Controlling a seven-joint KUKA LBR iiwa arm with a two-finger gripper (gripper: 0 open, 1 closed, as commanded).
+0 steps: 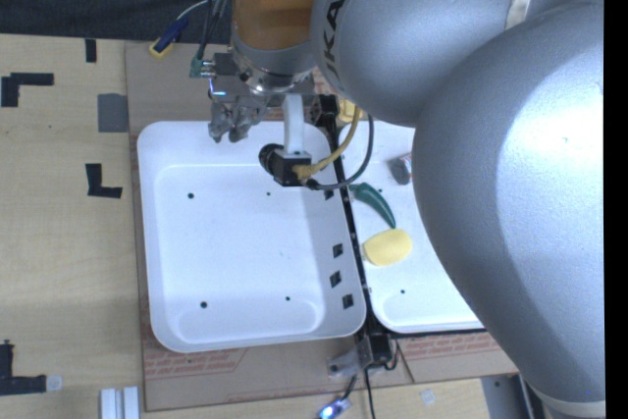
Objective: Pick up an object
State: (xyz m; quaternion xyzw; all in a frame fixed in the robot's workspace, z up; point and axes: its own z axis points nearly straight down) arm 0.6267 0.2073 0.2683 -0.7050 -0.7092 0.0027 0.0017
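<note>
While the arm (471, 64) reaches in from the right and covers much of the right bin (422, 309), the gripper (232, 125) hangs over the far rim of the left bin (235, 250), near its back left corner. I cannot tell whether the claw is released or clenched; its tips are small and dark against the rim, and nothing can be made out between them.

By my reading, the pick is not yet made: the gripper sits well apart from anything worth grasping. The likeliest target is the yellow object (387, 247), which lies in the right bin just beside the wall shared by the two bins. It looks rounded, soft-edged and lumpy, pale yellow, perhaps foam or a toy fruit. Just behind it lies a slim, curved green object (374, 201). A small grey object (399, 170) sits farther back.

The next move calls for carrying the gripper across the divider, centring above one object, and descending clear of the wall.
</note>
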